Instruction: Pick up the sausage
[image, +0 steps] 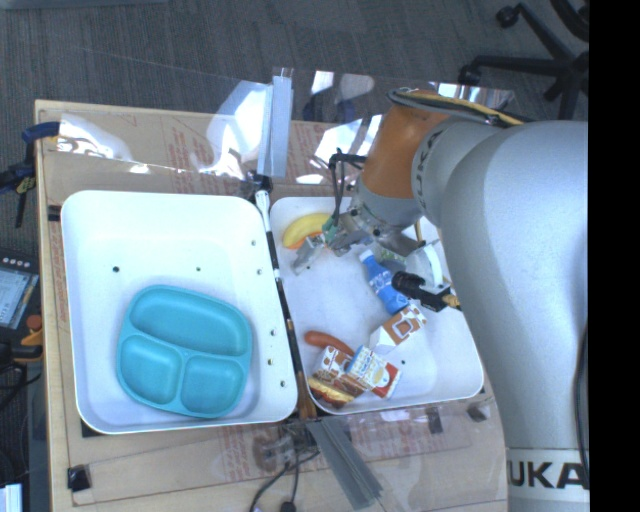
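Note:
The sausage (328, 342) is a reddish-brown link lying in the lower left part of the right bin (455, 368), just above a burger (333, 387). My gripper (322, 246) hangs over the upper left corner of that bin, beside a yellow banana (299, 230). It is well above the sausage in the view and apart from it. The grey arm with its orange band (400, 150) covers the bin's right side.
A blue bottle (379, 280), a small red-and-white carton (403, 325) and a printed packet (370, 372) lie in the right bin near the sausage. The left bin (90, 240) holds a blue divided tray (185, 350). A ridge (277, 290) separates the bins.

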